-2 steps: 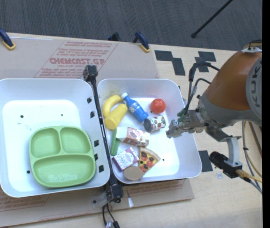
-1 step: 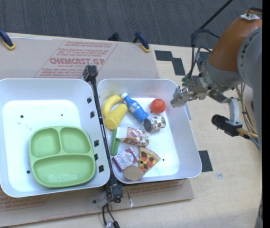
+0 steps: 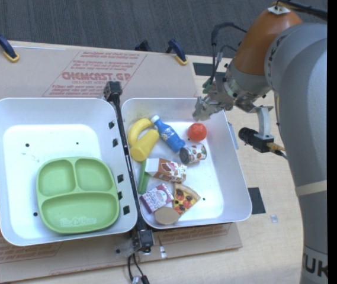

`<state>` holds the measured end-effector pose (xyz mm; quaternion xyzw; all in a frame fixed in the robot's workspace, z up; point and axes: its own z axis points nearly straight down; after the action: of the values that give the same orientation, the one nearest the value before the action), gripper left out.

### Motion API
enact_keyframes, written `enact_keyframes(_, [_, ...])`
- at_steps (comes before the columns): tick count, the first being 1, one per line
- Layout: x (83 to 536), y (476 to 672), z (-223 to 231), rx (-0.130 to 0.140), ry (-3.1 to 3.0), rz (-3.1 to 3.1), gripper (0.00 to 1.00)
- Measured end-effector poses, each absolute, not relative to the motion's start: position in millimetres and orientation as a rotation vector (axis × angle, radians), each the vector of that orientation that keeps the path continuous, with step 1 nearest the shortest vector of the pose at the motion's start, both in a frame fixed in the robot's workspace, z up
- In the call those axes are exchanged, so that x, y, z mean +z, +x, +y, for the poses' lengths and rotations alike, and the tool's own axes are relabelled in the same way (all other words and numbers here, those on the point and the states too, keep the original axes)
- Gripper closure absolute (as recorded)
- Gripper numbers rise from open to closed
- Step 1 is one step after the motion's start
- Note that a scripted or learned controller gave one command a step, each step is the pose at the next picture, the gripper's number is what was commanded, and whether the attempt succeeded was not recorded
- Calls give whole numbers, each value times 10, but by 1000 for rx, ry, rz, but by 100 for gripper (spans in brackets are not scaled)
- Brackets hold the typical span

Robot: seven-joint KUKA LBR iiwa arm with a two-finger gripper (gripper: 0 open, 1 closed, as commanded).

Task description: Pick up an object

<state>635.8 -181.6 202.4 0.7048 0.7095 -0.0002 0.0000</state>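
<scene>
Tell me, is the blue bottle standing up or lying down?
Lying down: the blue bottle lies flat on the right bin's floor beside the banana.

Grey KUKA arm (image 3: 301,99) w/ orange band (image 3: 266,34), black cables, metal end effector (image 3: 204,108).

- Dark grey carpeted floor (image 3: 97,10) lies beyond the counter's far edge.
- A tan cardboard sheet (image 3: 156,76) with red print covers the counter (image 3: 275,229).
- Blue clamps (image 3: 6,46) grip the sheet's far edge.
- Black tape patches (image 3: 257,200) mark the pale counter at right.
- Lighting is even and soft.
</scene>
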Motion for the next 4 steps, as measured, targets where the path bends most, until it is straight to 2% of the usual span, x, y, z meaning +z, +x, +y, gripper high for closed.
enact_keyframes(1, [2027, 6358, -1820, -1, 2213, 2229, 0])
enact_keyframes(2, [903, 6237, -1295, -5, 2217, 2233, 0])
enact_keyframes(3, [1018, 6247, -1296, -4, 2213, 2236, 100])
enact_keyframes(4, [2205, 5893, -906, 1, 2214, 2228, 100])
